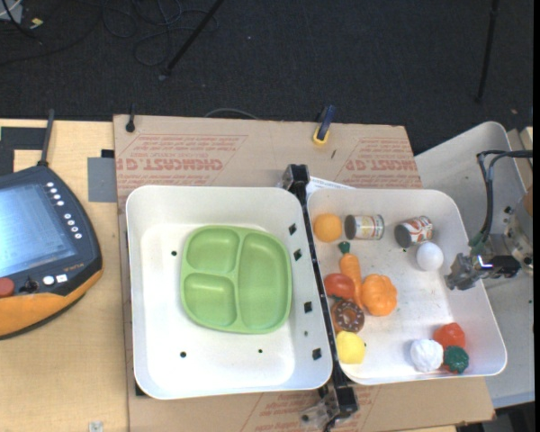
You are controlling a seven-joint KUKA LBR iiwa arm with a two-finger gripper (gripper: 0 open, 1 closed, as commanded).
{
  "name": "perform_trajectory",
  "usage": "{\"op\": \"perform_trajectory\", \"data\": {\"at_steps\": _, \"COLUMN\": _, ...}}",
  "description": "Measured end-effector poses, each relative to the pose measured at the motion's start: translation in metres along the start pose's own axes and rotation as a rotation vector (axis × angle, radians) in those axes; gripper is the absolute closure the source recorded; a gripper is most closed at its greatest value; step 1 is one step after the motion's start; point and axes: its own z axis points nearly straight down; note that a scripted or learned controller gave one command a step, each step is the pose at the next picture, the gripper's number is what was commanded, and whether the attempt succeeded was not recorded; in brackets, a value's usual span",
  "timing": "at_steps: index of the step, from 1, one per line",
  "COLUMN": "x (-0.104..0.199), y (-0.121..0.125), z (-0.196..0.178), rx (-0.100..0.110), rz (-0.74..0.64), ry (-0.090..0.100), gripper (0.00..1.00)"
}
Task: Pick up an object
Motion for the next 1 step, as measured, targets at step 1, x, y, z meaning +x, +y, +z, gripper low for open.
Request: {"op": "perform_trajectory", "data": {"at_steps": 1, "x": 0.0514, "y": 0.0159, "z": 0.0069, "rx": 0.003, "rz": -0.004, "ry": 0.003, "gripper": 1.00}}
